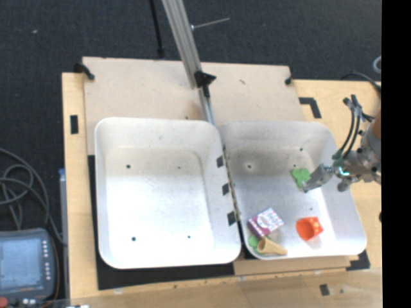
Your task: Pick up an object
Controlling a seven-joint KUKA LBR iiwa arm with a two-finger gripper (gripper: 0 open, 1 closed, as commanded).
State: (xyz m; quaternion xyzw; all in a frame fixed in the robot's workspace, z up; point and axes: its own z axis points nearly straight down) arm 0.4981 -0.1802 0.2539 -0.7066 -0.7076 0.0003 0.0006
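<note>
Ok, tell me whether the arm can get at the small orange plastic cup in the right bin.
Probably yes: the small orange plastic cup lies uncovered on the bin floor, apart from the other items, and the tool hangs just beyond it.

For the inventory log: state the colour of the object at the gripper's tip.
Green object, right bin, by the gripper; seen best in the camera view.
</note>
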